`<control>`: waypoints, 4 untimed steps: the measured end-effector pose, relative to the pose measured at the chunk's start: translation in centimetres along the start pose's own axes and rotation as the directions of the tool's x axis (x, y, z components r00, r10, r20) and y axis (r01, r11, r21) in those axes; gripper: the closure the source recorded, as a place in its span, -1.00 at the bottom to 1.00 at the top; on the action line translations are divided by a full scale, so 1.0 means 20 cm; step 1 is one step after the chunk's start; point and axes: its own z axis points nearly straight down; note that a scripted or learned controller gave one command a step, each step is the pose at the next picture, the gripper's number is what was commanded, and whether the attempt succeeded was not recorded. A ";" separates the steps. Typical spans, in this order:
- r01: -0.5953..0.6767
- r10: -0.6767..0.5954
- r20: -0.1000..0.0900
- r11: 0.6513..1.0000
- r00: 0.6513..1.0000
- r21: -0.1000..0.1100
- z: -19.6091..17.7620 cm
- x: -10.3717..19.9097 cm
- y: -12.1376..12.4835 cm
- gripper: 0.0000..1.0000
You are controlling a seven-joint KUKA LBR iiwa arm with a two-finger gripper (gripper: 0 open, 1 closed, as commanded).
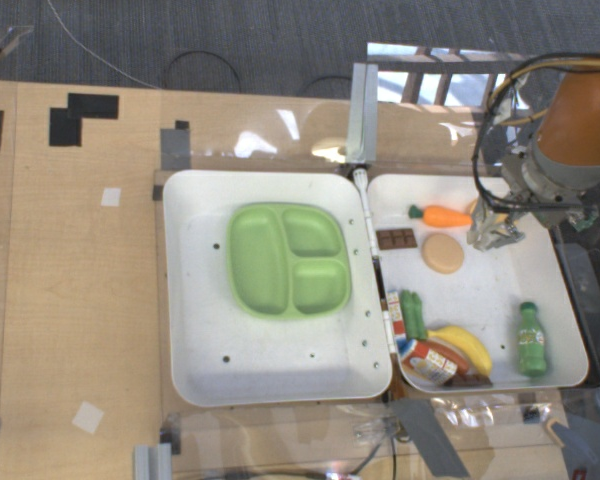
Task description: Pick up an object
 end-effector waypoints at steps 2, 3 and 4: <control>0.067 -0.067 0.000 0.998 0.998 0.002 0.21 -0.25 0.19 -1.00; 0.066 -0.067 0.025 0.998 0.997 0.017 0.12 -0.28 0.18 1.00; 0.346 -0.346 0.003 0.938 0.938 -0.001 0.02 -0.26 0.14 1.00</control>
